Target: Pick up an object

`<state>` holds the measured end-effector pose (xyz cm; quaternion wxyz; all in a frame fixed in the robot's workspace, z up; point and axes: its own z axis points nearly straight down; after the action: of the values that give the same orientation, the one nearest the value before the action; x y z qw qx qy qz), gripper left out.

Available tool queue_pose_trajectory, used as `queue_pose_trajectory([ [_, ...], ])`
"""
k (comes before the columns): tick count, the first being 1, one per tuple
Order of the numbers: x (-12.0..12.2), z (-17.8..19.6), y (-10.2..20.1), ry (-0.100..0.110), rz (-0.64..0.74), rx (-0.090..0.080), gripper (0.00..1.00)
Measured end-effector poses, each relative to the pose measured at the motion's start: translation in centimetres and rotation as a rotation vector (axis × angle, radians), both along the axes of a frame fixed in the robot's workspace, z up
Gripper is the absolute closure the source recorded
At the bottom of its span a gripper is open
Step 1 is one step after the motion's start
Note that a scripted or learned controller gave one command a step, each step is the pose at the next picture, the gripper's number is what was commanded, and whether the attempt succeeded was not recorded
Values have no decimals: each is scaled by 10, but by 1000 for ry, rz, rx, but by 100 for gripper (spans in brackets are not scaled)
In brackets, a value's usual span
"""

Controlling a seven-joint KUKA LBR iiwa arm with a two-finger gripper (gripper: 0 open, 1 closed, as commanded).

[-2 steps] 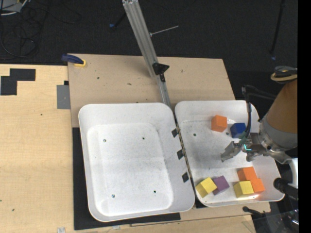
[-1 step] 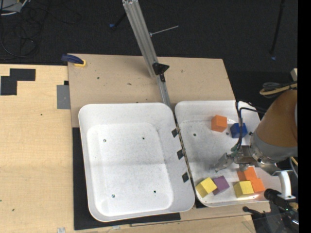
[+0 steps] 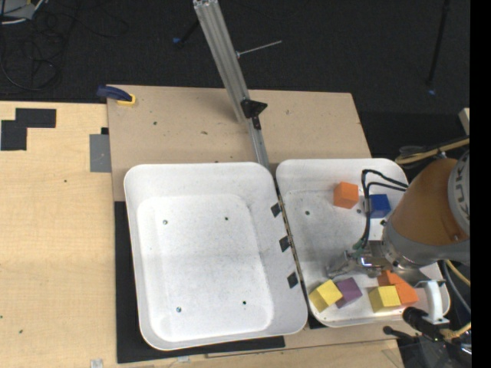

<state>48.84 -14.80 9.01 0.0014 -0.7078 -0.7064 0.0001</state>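
The step in hand is judged to be the reach for a grasp: the gripper (image 3: 354, 262) is lowered into the right bin (image 3: 307, 176), over bare floor near its middle, with the grey arm (image 3: 430, 209) and its orange band brought in from the right; nothing is seen between the fingers, and whether they are spread or closed cannot be told — they are small, dark and blurred against the white floor.

The things that might be picked are all found in the right bin: an orange block (image 3: 346, 195) and a blue block (image 3: 378, 204) lie at the far side, apart from the gripper; a yellow block (image 3: 326, 294) and a purple block (image 3: 348, 290) lie touching each other at the near edge, just near-left of the gripper; a second yellow block (image 3: 384, 298) is set beside another orange block (image 3: 402, 290) at the near right. The left bin (image 3: 153, 182) holds no candidate.

The next move is judged to call for a choice of one block, most readily the yellow-and-purple pair close by, and for the fingers to be set either side of it before closing; since those two touch, one may be nudged rather than gripped.

Much is hidden: the right wall of the right bin is covered by the arm; the orange block at the near right is partly masked by the wrist — its full shape cannot be made out.
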Motion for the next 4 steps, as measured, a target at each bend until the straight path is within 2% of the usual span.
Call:
queue_pose_trajectory([
  [1, 0, 12, -1, 1, -6, 2, 100],
  [3, 13, 122, -10, -5, 3, -3, 100],
  [4, 11, 184, -13, -7, 3, -3, 100],
])
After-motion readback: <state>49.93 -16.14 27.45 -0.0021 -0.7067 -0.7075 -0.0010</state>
